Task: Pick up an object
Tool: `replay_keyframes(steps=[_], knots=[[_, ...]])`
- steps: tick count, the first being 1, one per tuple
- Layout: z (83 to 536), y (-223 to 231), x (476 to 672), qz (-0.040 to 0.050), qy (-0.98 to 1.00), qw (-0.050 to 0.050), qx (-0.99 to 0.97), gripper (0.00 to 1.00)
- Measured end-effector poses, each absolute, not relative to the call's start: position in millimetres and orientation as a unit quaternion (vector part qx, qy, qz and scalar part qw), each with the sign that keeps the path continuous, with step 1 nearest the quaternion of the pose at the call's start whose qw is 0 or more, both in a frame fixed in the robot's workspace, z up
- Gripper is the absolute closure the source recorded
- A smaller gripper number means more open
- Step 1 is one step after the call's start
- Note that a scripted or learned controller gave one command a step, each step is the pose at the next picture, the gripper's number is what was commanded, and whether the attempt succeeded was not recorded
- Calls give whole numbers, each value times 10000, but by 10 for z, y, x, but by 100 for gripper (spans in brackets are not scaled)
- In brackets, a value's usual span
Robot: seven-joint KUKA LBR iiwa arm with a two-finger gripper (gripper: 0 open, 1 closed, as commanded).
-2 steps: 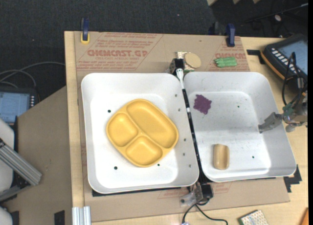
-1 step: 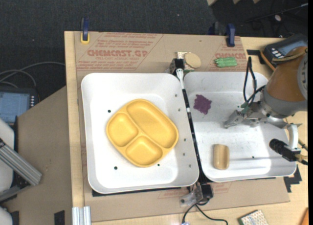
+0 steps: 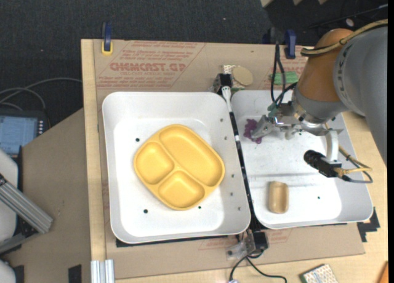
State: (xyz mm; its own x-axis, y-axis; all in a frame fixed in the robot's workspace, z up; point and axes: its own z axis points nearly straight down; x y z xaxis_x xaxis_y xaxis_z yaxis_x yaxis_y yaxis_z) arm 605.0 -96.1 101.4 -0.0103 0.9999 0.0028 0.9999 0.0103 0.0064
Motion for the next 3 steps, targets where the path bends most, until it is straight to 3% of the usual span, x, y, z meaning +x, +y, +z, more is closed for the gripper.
replay_keyframes(steps=[1,2,3], knots=[[846,-915,6431,10,7082,17,7060,0],[850,-1218,6235,-12,7060,-7,7082,0],[966,-1196,6255,6,7072,9,7070,100]])
